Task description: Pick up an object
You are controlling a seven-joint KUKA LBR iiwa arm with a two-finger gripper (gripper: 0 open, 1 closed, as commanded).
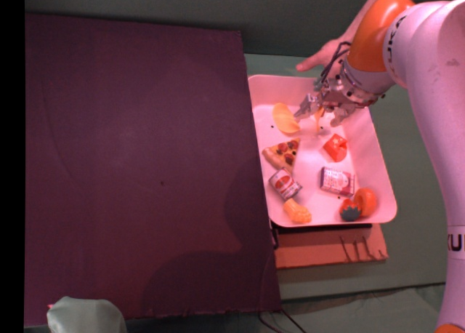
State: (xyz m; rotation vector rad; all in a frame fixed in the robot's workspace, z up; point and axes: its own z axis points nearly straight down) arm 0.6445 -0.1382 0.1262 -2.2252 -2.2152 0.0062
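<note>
The right white bin [383,164] holds several toy foods: a yellow chip-like piece [285,118], a pizza slice [282,154], a red can [285,184], a yellow-orange piece [296,211], a red packet [337,180], an orange-red block [335,147] and an orange fruit [361,203]. My gripper [320,108] hangs low over the bin's far part, between the yellow piece and the orange-red block. A thin orange sliver [318,121] shows right beneath it. Whether it is gripped cannot be made out.
A large dark purple board [138,164] covers the left side of the bench. A person's hand [325,55] rests at the bin's far rim, close behind my wrist. A brown pad [330,248] lies under the bin's front edge. A pale bag [83,315] sits at the bottom left.
</note>
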